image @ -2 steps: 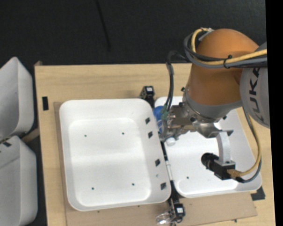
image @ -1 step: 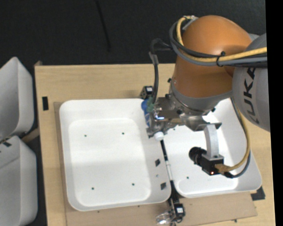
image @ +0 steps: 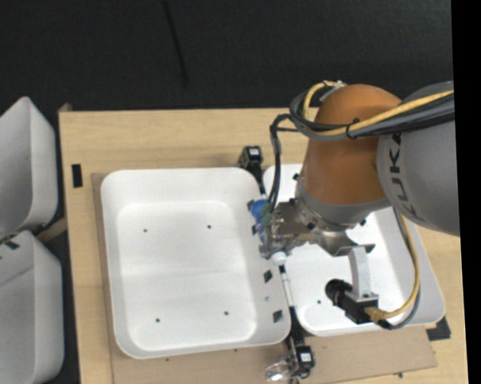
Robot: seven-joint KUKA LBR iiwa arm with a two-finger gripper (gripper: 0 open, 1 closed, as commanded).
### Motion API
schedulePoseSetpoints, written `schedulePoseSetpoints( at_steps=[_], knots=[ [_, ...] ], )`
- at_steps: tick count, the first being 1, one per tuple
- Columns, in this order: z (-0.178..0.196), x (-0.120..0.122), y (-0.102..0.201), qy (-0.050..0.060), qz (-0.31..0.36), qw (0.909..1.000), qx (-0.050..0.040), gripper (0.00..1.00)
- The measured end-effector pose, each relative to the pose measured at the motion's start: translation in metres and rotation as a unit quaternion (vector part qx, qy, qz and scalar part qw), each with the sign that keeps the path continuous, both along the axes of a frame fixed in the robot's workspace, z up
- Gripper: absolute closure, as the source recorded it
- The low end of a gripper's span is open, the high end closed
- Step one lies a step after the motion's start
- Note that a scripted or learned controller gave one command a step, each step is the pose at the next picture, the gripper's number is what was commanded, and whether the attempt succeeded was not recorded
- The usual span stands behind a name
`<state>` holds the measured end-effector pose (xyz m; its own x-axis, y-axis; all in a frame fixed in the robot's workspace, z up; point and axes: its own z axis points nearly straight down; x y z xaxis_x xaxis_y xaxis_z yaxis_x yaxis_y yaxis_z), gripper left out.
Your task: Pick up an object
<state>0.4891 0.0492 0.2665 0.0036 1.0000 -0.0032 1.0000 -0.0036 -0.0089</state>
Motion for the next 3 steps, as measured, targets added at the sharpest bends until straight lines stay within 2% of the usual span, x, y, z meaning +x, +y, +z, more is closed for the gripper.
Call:
schedulePoseSetpoints(
  at_steps=[1, 2, 3],
  knots=[
    [0.117, 0.002, -0.024, -0.011, 0.002, 0.9999, 0.0014, 1.00],
    [0.067, 0.001, -0.009, -0.003, 0.004, 1.0000, 0.0009, 1.00],
    [0.033, 0.001, -0.067, -0.003, -0.001, 1.0000, 0.0002, 1.00]
  ],
)
